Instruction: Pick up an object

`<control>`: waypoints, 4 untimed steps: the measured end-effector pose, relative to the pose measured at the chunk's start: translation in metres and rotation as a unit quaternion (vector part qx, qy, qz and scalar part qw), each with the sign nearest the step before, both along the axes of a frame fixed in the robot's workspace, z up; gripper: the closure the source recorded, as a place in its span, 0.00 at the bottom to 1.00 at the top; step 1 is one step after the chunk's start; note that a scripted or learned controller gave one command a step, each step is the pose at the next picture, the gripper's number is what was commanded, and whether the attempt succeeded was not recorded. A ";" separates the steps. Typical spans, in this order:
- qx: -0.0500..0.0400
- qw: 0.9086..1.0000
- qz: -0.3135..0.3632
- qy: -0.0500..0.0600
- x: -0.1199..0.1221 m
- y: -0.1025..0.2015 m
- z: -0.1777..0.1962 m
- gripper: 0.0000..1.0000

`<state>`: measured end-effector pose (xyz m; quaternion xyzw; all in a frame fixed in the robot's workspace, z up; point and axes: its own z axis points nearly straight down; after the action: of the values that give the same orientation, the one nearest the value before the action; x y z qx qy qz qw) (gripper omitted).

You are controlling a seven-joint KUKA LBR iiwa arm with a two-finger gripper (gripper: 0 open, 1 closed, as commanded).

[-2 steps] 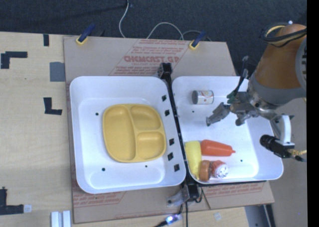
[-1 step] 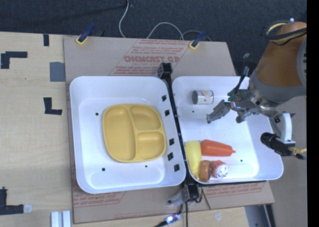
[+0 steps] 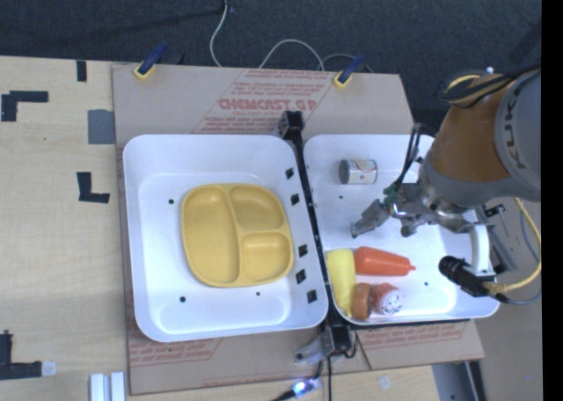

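Two white bins sit side by side on the tabletop; the hand [image 3: 380, 217] hangs over the right bin [image 3: 422, 302], reaching in from that bin's outer side.

Items near the hand:
- Carrot [image 3: 383, 260]: orange, lying flat just below the hand, apart from it. Likeliest pick.
- Yellow piece [image 3: 340, 273]: below and left of the hand, touching the carrot's blunt end, against the bin divider.
- Small brown-and-white item [image 3: 376, 301]: further below, near the bin's front wall; too small to identify.
- Can [image 3: 358, 171]: small, grey, on its side, above and slightly left of the hand, well apart from the other items.
- Yellow plate [image 3: 237, 234]: three compartments, alone in the left bin [image 3: 149, 215], far left of the hand.

Step advice, as a judgement: centre over the carrot's middle, span its narrow width, and descend straight so the neighbouring yellow piece is not nudged. The can would likely roll if clipped.

Hand state: dark fingers point leftward and appear slightly parted, but how far cannot be told. Nothing is between them; they touch no item.
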<state>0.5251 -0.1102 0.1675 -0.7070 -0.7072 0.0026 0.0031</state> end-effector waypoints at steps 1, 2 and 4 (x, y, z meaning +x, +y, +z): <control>0.000 1.000 0.000 0.000 -0.006 -0.001 -0.064 0.00; -0.001 1.000 0.000 -0.004 -0.005 -0.001 -0.083 0.00; -0.001 1.000 0.000 -0.005 0.000 -0.001 -0.029 1.00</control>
<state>0.5255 -0.1108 0.1383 -0.7067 -0.7075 -0.0007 -0.0009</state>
